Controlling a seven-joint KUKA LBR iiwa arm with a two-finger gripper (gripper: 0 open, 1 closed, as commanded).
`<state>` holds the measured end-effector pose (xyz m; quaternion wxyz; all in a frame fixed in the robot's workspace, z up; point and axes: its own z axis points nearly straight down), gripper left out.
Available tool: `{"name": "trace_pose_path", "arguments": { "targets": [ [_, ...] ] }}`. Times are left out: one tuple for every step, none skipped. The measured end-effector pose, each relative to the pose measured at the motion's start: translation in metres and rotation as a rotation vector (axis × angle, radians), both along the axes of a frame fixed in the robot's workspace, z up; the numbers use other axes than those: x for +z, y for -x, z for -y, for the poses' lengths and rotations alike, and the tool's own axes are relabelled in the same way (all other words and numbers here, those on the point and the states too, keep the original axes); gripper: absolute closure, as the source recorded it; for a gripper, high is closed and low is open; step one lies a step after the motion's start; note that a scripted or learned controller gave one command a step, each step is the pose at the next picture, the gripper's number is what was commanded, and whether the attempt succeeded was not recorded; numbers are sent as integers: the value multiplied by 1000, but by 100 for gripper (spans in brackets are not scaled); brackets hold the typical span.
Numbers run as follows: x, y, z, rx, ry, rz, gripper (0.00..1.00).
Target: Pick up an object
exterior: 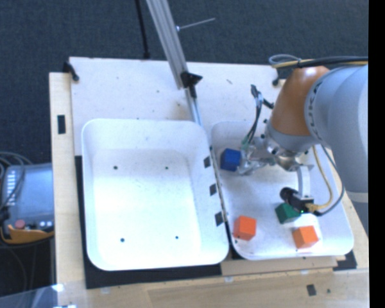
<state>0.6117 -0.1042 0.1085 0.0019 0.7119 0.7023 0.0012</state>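
In the right bin (269, 252), a blue cube (230, 160) lies near the upper left corner. My gripper (248, 165) is low over the bin floor, right beside the cube's right side, and I cannot tell whether it touches the cube. An orange cube (245, 227) rests near the bin's front left. A second orange cube (305, 236) sits at the front right, with a green block (285, 212) just behind it. The grey arm with its orange band (294, 104) hides the bin's back right part.
The left bin (90, 172) stands beside the right one, their rims meeting near the blue cube. A slanted metal rail (170, 37) rises behind the bins. Cables (327, 185) loop off the wrist above the green block.
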Motion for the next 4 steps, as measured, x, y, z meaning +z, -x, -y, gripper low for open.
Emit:
{"name": "trace_pose_path", "arguments": {
  "targets": [
    [62,1,9,8,1,2,100],
    [108,-4,16,12,1,1,100],
    [166,4,20,14,1,3,100],
    [171,-3,-29,20,-1,-1,100]
  ]
}}
